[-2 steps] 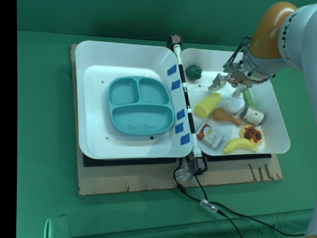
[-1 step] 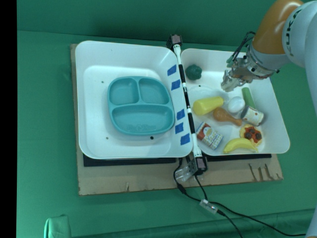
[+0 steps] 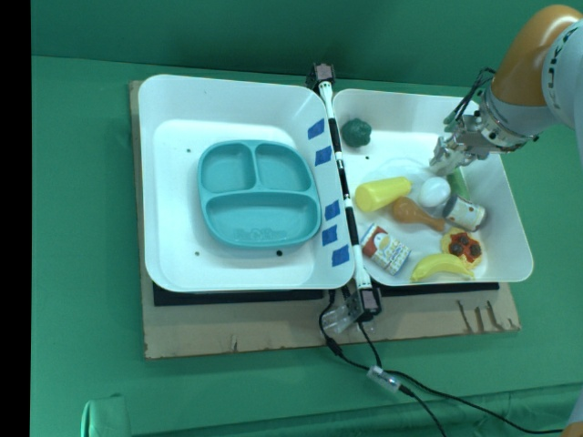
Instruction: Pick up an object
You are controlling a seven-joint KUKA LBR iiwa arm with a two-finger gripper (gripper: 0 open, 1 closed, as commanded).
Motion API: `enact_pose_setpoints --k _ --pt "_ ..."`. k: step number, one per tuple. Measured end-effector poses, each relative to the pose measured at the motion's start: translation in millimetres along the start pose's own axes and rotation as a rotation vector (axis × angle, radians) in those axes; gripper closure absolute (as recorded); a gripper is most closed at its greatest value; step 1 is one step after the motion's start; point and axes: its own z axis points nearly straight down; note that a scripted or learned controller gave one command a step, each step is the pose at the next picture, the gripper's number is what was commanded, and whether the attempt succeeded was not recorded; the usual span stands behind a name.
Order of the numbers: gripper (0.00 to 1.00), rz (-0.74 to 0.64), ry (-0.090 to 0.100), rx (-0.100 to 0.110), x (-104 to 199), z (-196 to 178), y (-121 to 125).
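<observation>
Looking at the pincer [image 3: 447, 158] first, hanging low over the far right part of the right bin [image 3: 506, 209], at the end of the grey arm [image 3: 524, 85] with the orange band. Not being able to tell how wide open it is, or if it is gripping anything at all.

Finding the things to pick up all lying in that right bin. Seeing a white ball [image 3: 434, 190] just on the near side of the pincer, and a green stick [image 3: 457, 181] poking out right beside that ball. Seeing a yellow cup [image 3: 383, 193] lying on its side to the left of the ball, and a brown drumstick [image 3: 416, 213] just nearer than both. Spotting a small can [image 3: 465, 214] tipped over to the right of the drumstick. Spotting a little pizza [image 3: 463, 245], a banana [image 3: 441, 266] and a red and white box [image 3: 385, 249] along the near side. Noticing a dark green lump [image 3: 356, 132] sitting alone in the far left corner, well apart from the pincer.

Looking left now, at the left bin [image 3: 173, 107]. Seeing a blue-green plate [image 3: 260, 194] with three parts lying flat in its middle. Seeing blue tape squares [image 3: 328, 183] stuck along its right edge, next to the thin bar [image 3: 339, 157] running between the two bins.
</observation>
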Motion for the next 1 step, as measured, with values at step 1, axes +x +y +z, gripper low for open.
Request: enact_pose_setpoints --k 1 --pt "0.0 -0.002 0.004 0.0 3.2 0.0 0.8"
